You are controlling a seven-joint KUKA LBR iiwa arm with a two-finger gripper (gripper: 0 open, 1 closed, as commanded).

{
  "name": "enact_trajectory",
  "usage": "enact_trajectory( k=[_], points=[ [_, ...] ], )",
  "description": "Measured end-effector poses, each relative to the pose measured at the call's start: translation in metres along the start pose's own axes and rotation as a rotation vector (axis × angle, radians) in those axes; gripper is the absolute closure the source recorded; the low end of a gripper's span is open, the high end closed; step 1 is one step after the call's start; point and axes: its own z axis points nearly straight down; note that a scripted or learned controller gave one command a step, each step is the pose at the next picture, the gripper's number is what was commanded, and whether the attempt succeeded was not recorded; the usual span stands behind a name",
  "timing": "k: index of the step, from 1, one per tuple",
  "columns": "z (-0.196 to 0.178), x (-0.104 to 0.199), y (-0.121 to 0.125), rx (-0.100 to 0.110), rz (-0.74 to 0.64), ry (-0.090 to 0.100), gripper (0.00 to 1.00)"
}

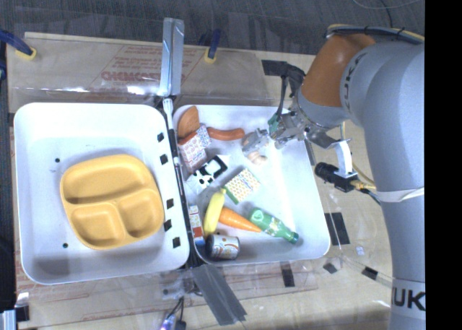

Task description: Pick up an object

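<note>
Clutter fills the right bin [310, 198]: a banana [213, 211], a carrot [240, 219], a green bottle [273, 224], a can [223, 247], a sausage [226, 133], small cartons and a greyish wrapped item [255, 145] near the back. The left bin [29, 177] carries a yellow divided tray [110, 198]. At the right bin's far right corner the gripper [287, 128] sits low, just beside the greyish wrapped item, and how wide it stands I cannot tell (the wrist blocks the tips).

Risk, as I judge it: that item lies close to the bin wall and to the sausage, so a closing grip could nudge it aside or pinch nothing. The pieces at the front overlap, and lifting one may drag a neighbour.

Faint red print marks the sheet on the counter [289, 285] behind the bins, too blurred to read; the arm shows "UK" at its base, and carton labels are illegible.
</note>
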Motion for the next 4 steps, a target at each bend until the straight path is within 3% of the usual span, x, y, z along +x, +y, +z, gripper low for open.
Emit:
enact_trajectory(
  k=[1, 2, 3, 4],
  points=[
    [0.026, 0.036, -0.058, -0.013, -0.129, -0.004, 0.00],
    [0.018, -0.007, 0.013, -0.003, -0.057, -0.002, 0.00],
    [0.007, -0.006, 0.014, -0.003, -0.062, -0.002, 1.00],
    [0.020, -0.004, 0.002, -0.001, -0.054, -0.001, 1.00]
  ],
)
